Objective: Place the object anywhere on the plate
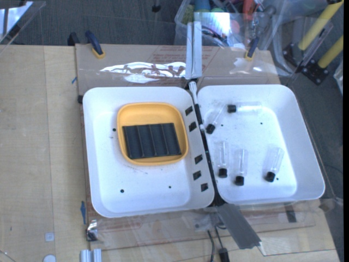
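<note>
camera view: yellow plate (126, 117) carrying a black ridged insert (151, 140) sits in left bin (103, 195); clear vials (238, 164) lie at 3 o'clock in right bin (305, 179).

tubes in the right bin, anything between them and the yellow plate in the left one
The raised rims where the two bins meet, with a row of black clips, lie between the clear tubes and the yellow plate. A tube must be lifted over that ridge. The plate already carries a black ridged insert.

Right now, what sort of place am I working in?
Probably a robotics lab workbench: two shallow white bins taped to a wooden bench, clear capped vials laid out for picking, a yellow plate, and a cluttered parts tub behind.
</note>
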Available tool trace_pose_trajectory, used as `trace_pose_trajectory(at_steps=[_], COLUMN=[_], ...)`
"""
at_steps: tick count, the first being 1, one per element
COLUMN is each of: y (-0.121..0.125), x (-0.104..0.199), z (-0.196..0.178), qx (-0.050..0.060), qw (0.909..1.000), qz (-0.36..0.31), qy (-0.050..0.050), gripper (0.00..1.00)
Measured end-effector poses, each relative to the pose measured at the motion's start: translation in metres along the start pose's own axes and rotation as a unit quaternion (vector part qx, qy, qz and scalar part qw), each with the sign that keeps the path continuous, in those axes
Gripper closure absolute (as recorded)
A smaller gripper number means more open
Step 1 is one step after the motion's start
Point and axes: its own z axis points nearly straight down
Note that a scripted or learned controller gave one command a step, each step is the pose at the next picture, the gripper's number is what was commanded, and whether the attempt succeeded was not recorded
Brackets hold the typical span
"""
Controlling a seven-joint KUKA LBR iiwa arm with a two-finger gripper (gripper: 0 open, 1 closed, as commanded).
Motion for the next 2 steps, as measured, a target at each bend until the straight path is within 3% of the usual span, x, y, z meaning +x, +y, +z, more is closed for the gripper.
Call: trace_pose_trajectory(at_steps=[1,2], y=[0.019,0.049], x=[-0.026,-0.030], z=[-0.027,-0.027], qx=[0.000,-0.001], qw=[0.9881,0.9624], qz=[-0.154,-0.272], qy=[0.000,-0.001], gripper=[1.00,1.00])
